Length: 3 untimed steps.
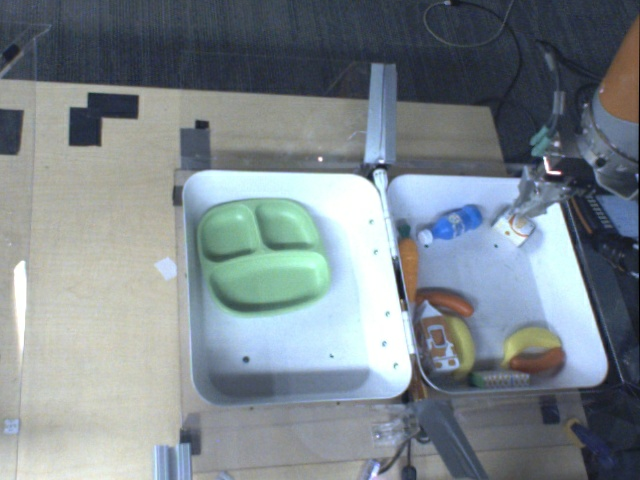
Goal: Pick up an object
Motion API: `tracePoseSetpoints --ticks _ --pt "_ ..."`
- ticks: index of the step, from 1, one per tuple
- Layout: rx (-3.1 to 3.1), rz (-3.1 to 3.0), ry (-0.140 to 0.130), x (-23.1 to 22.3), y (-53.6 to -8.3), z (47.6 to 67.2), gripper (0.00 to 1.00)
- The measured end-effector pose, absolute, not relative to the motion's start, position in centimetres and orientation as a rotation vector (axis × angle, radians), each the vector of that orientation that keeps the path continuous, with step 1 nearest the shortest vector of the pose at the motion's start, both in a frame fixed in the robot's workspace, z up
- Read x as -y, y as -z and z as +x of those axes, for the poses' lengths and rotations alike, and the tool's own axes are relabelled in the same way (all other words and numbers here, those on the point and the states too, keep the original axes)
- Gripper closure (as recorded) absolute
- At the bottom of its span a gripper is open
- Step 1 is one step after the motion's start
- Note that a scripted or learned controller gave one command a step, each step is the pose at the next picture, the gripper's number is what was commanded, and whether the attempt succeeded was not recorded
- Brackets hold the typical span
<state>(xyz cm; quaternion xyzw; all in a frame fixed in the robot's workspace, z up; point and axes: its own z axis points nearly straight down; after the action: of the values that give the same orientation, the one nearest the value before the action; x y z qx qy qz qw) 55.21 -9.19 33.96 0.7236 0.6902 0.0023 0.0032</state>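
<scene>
The gripper [524, 211] hangs at the right bin's [590, 313] far corner, fingers closed on a small white carton [515, 229] just beneath their tips. It looks light and crushable; its flat sides probably suit gentle pinching.

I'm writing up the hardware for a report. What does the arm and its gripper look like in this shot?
The arm comes in at the right edge: a grey, rounded body with an orange band above the wrist. Its gripper is a slim, pale metallic two-finger assembly, with a small reddish spot near its mount. Thin dark cables run beside the wrist.
</scene>
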Motion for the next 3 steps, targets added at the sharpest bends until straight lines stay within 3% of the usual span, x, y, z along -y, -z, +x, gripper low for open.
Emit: tracePoseSetpoints --ticks 1,2,3 --pt "-2.196 2.240 -0.006 8.0 -34.0 50.9 1.00" --pt "-2.216 2.219 -0.005 14.2 -35.4 55.5 1.00" --pt "-2.353 2.070 -0.006 12.9 -36.8 58.3 1.00"
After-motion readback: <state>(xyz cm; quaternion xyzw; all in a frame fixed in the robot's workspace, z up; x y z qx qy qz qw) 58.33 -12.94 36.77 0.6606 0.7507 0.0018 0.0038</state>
